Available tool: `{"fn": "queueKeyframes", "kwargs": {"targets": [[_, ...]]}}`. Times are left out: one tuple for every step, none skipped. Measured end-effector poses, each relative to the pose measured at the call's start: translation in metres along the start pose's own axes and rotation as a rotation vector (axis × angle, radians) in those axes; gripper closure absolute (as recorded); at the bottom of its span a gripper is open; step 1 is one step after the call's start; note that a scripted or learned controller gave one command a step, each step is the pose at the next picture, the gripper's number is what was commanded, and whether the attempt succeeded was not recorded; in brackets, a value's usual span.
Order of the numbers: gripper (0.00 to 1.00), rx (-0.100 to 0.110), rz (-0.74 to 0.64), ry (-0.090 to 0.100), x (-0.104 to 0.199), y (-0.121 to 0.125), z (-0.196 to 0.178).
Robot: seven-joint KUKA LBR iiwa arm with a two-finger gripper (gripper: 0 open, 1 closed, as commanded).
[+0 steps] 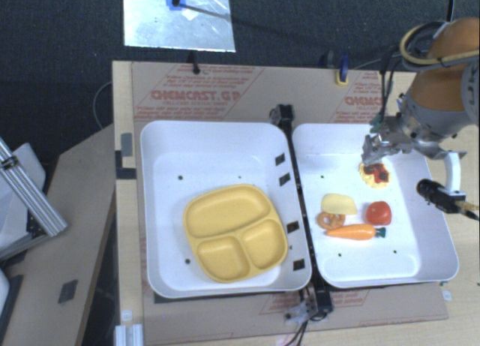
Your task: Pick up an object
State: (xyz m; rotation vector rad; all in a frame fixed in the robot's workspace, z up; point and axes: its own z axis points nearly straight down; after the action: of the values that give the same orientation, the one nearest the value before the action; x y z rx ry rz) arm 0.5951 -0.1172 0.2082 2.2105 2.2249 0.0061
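camera view: my gripper (pixel 373 158) is hovering right over a small yellow-red toy (pixel 375 176) in the right bin (pixel 435 262); grip state — can't tell. tomato (pixel 379 212), carrot (pixel 350 233) sitting nearby; yellow tray (pixel 234 231) is lying in left bin (pixel 161 187).

We see a divided tray (pixel 235 232) in the left bin (pixel 161 142); a tomato (pixel 379 212) and carrot (pixel 351 233) lie in the right bin (pixel 330 145).
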Motion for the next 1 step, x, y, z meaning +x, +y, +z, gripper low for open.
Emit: {"fn": "queueKeyframes", "kwargs": {"targets": [[1.00,-0.001,0.000,0.000,-0.0002,0.0018,-0.0543]]}}
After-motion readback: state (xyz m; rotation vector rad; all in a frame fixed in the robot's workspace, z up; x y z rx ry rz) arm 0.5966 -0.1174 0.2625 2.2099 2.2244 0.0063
